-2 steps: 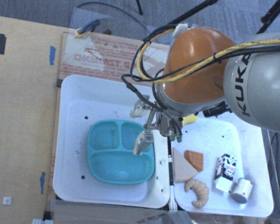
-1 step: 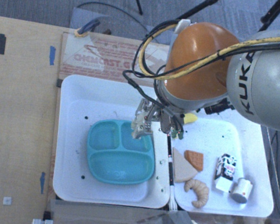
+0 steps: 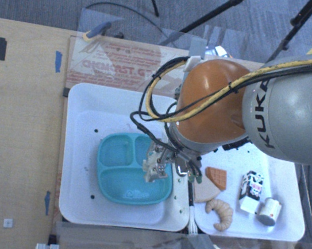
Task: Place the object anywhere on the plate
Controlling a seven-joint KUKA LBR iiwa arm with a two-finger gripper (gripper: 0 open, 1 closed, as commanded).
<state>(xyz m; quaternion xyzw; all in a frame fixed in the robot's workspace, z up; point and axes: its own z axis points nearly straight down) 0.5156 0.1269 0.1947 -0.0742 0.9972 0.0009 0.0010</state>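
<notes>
A teal divided plate (image 3: 131, 172) lies in the left white bin (image 3: 81, 139). My gripper (image 3: 156, 167) hangs over the plate's right side, above the ridge between its compartments. The big orange wrist band and cables hide most of it from above. A small pale shape shows at the gripper's tip, and I cannot tell whether it is a held thing or part of the gripper.
The right bin (image 3: 288, 228) holds an orange-crusted wedge (image 3: 216, 177), a tan croissant (image 3: 220, 213), a small black-and-white carton (image 3: 250, 191) and a pale cylinder (image 3: 269, 211). The arm covers the far part of both bins.
</notes>
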